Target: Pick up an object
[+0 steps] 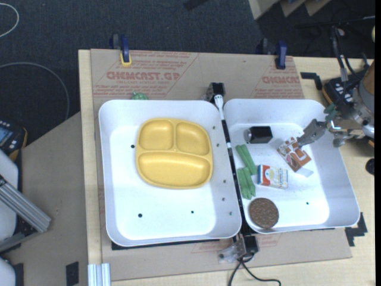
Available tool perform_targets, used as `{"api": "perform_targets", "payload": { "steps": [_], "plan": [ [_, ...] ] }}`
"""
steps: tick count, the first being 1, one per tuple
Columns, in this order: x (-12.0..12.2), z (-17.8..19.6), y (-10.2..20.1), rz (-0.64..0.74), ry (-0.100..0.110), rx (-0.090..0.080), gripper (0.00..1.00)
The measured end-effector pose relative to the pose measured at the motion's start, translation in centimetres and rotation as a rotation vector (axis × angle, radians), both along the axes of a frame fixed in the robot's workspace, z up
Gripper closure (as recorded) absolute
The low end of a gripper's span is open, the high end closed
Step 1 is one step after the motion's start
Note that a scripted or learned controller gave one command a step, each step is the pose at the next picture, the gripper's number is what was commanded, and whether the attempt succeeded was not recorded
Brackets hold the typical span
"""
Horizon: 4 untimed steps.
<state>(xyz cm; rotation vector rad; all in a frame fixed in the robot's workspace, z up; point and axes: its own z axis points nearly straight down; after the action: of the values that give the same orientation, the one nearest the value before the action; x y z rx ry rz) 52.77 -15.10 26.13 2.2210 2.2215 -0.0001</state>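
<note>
Brown and white, the small snack packet [296,156] lay near the right bin's [336,210] far right side. Our gripper [309,134] hung just up-right of it, nearly touching; its grip state we could not tell.

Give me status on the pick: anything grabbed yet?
Done: the claw has reached the right bin and sits by the brown-and-white packet. In hand: nothing visibly lifted; the packet lies on the bin floor. Left: grasp and lift. Black block, green strips and brown disc lie untouched.
</note>
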Motion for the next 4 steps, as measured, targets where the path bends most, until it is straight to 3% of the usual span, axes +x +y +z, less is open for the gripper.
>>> {"api": "perform_targets", "payload": {
  "steps": [1, 3, 4],
  "plan": [
    [0.1, 1.1, 0.0, 0.001, -0.003, -0.001, 1.00],
    [-5.0, -4.4, 17.2, 0.007, 0.007, 0.004, 1.00],
    [-4.7, 7.1, 23.0, 0.009, -0.013, 0.004, 1.00]
  ]
}}
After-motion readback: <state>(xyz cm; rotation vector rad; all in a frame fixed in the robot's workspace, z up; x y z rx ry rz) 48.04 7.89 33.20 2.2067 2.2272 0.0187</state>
